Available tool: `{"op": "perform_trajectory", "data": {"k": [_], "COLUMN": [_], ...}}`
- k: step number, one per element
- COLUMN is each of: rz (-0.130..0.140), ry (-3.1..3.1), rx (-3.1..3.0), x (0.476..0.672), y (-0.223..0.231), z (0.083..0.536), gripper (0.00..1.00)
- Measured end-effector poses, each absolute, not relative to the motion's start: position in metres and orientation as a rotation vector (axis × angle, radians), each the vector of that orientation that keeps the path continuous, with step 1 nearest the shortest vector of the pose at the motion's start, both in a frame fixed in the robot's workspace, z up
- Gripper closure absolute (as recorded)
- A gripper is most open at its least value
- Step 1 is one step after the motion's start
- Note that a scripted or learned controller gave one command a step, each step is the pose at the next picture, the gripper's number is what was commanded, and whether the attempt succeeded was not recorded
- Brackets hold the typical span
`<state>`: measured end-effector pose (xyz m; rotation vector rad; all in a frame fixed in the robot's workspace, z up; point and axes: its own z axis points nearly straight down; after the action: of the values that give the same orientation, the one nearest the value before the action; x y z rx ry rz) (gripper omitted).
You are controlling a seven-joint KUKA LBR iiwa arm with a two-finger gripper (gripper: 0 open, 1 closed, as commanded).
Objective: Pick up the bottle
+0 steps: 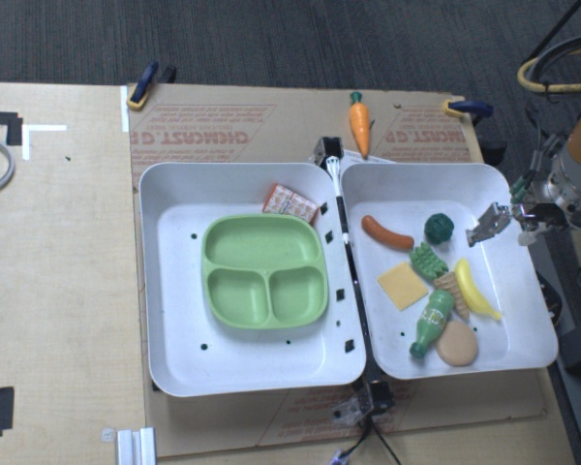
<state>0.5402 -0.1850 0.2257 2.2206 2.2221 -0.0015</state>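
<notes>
The bottle is small and green with a pale label. It lies tilted in the right bin, near the front, with its neck pointing toward the front left. It rests against a tan bread roll and sits just left of a yellow banana. My gripper hangs over the right bin's far right part, about a hand's width behind and to the right of the bottle, not touching it. Nothing shows in its grasp.
The right bin also holds a red sausage, broccoli, a green leafy piece and a cheese slice. In the left bin are a green divided plate and a snack packet. A carrot lies behind the bins.
</notes>
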Motion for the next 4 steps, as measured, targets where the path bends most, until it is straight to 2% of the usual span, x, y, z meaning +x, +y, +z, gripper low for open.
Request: {"op": "perform_trajectory", "data": {"k": [1, 2, 3, 4], "rz": [-0.002, -0.002, -0.004, -0.002], "ry": [2.223, 1.949, 1.625, 1.452], "rx": [2.218, 2.465, 2.692, 2.786], "x": [0.541, 0.477, 0.477, 0.477], "y": [-0.185, -0.222, -0.156, -0.181], "z": [0.235, 0.218, 0.211, 0.209], "gripper": [1.0, 1.0, 1.0, 1.0]}}
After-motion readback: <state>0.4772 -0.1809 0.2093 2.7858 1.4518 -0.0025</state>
